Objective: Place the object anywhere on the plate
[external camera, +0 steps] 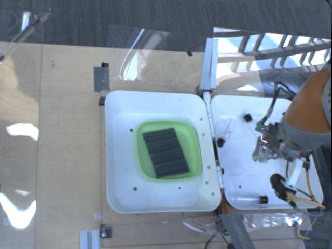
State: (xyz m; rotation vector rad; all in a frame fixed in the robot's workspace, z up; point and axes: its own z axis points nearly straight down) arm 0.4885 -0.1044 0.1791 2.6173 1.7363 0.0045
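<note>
A lime-green square plate (193,148) rests in the middle of the left white bin (119,139). A dark grey ribbed slab (165,152) lies flat on the plate, slightly turned, fully within its rim. My gripper (261,152) hangs over the right white bin (238,170), well to the right of the plate and apart from the slab. Nothing shows beneath or in the gripper. The grey arm with its orange band (311,108) comes in from the right edge.
In the right bin lie a small black piece (248,118) near the back, another (220,141) by the left wall, and a clear tube with a black cap (250,198) at the front. A metal divider post (209,66) stands behind the bins.
</note>
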